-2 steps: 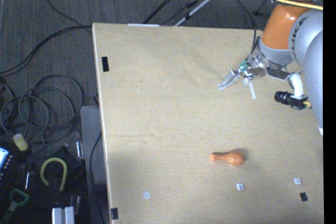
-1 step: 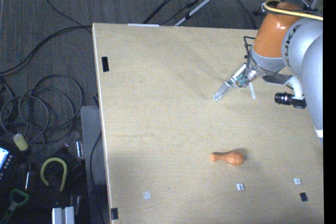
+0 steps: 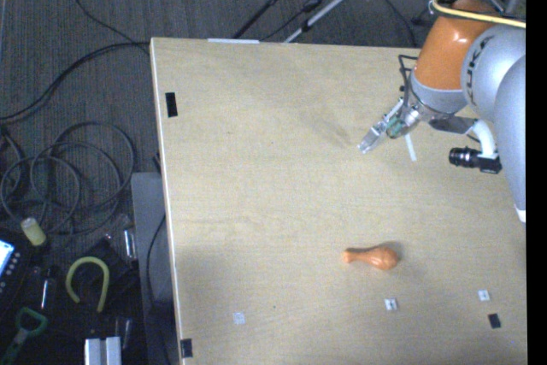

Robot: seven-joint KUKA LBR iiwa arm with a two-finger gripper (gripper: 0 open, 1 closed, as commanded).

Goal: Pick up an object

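Currently the gripper [image 3: 386, 132] is seen high over the tan bench top [image 3: 256, 184], near the upper right, w/ nothing between its fingers. They look parted, one pale prong splayed off to the side. The orange object [image 3: 373, 256], pear-shaped w/ a thin neck pointing left, lies flat lower down, well apart from the claw. For a clean pick, the wrist should be brought directly above the fat end, fingers aligned across the narrow width, then lowered straight; a grab at the neck would prob. slip.
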